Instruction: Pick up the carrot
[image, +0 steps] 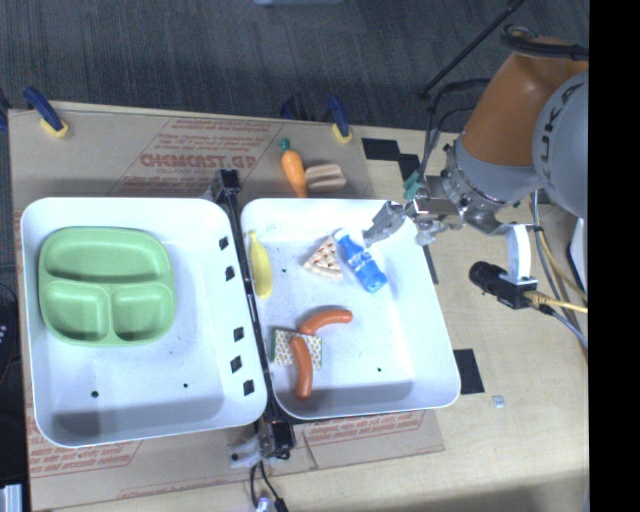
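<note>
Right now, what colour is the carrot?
Orange with a green top; the carrot lies outside the bins in the camera view.

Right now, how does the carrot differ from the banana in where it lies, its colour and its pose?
The carrot lies outside the bins on the cardboard behind the right bin, beside a hot dog bun; the banana lies inside that bin against its left wall. The carrot is orange with a green top; the banana is plain yellow. The carrot tapers straight; the banana curves. Both are small, elongated and lie roughly lengthwise away from the camera, apart from the gripper.
</note>
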